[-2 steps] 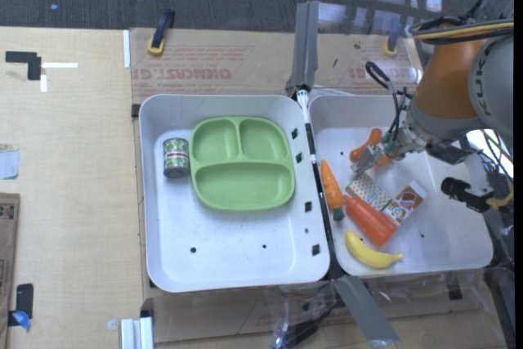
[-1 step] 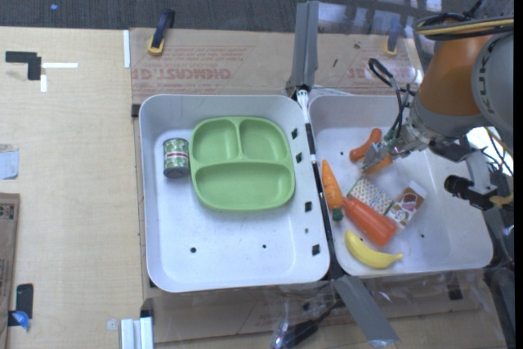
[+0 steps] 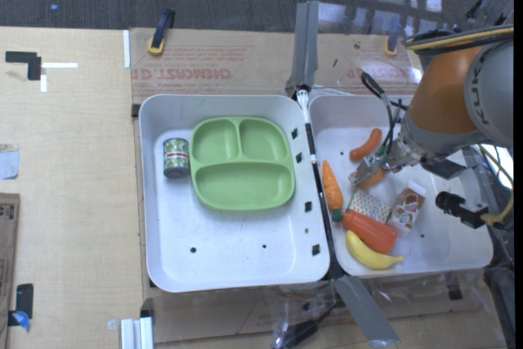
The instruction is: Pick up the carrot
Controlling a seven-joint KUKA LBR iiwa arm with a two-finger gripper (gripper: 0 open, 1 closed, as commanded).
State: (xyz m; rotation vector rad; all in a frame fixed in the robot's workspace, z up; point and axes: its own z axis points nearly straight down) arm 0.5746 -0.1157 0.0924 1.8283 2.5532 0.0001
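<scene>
camera view | carrot (image 3: 332, 185) lay in the right bin (image 3: 458, 253) against its left wall — long axis running near-to-far | gripper (image 3: 372, 170) sat just right of it, slightly farther back — grip state: cannot tell

Single fixed camera above bench, angled down on both bins (image 3: 155, 200).

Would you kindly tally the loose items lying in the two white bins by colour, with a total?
Green: 2, the green divided plastic plate and the small green-labelled can
Orange or red: 3, the slim orange carrot, the orange sausage-shaped piece and the red-orange pepper-like piece
Yellow: 1, the yellow banana
White: 1, the small white carton
Total: 7
</scene>
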